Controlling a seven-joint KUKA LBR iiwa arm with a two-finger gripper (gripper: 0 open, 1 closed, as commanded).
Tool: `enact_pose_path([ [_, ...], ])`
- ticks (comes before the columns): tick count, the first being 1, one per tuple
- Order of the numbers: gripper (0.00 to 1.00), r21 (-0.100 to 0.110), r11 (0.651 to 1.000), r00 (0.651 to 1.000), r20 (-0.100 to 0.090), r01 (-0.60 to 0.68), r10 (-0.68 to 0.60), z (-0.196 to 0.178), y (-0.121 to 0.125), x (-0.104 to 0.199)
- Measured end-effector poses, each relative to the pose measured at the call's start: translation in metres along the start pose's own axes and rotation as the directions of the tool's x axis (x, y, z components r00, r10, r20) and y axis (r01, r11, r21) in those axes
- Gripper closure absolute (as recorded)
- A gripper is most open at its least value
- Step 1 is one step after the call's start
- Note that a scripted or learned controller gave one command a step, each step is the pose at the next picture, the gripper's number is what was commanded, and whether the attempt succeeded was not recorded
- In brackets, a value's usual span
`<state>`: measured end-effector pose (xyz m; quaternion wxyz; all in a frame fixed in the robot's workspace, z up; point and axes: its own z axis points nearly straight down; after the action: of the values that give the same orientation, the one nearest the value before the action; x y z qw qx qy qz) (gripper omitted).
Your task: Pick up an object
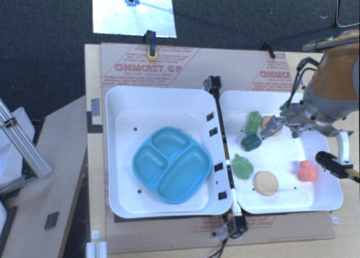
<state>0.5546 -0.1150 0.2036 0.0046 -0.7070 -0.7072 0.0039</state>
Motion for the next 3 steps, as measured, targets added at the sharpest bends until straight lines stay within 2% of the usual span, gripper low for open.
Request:
enact_pose_path([
  [1, 0.00, -0.013, 1.000, 1.000, 0.001, 0.002, -0.002, -0.007, 0.003, 0.000],
  [2, 0.00, -0.010, 1.000, 1.000, 0.001, 0.001, -0.001, 0.052, 0.010, -0.003],
  [3, 0.00, -0.010, 1.000, 1.000, 0.000, 0.001, -0.001, 0.094, 0.012, -0.004],
])
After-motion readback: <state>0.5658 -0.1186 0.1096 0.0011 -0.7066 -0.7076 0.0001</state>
